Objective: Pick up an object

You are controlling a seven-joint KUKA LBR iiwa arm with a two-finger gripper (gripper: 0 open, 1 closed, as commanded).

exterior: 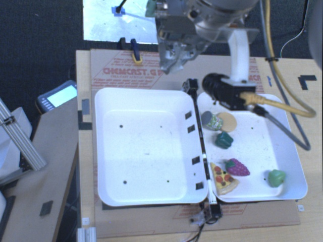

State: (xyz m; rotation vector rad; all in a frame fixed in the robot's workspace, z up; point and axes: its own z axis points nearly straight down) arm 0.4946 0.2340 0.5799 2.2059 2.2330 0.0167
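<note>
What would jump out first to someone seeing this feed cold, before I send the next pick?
The arm's bulky grey head looms at top centre, its claw hanging over the cardboard behind the bins. Next come the bright toys clustered in the right bin: a pizza slice and purple grapes near the divider, a green piece toward the front right corner. The left bin shows plain white beside them.

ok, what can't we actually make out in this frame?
- Gripper: blurred in the camera view, so the state of the jaws is unreadable.
- Arm: upper part cut off by the top edge.
- Right bin: its back left corner is covered by the black cable fitting.
- Small round items near the divider: too small to identify.
</note>
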